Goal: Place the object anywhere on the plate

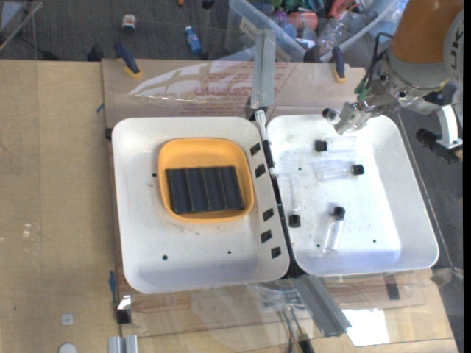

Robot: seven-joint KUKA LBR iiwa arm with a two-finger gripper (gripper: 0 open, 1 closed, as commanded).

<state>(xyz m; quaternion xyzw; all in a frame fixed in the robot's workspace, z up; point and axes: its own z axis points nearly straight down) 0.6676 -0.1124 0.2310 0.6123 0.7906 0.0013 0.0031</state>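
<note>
Clear black-capped vials (330,227) flat, orange plate (205,178) apart.

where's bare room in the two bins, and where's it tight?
Left bin: a bare strip along the near edge below the orange plate, narrower strips on its left and far sides. The plate carries a dark ribbed block. Right bin: bare near-right corner and right side. Crowded from the centre to the far-left, where clear vials lie and the gripper hovers.

The grey arm (430,28) is reaching in from the right side, with its orange band showing above the wrist. The gripper (346,120) is pointing down and to the left, hanging at the upper part of the right side. Its fingers are too small to judge.
</note>
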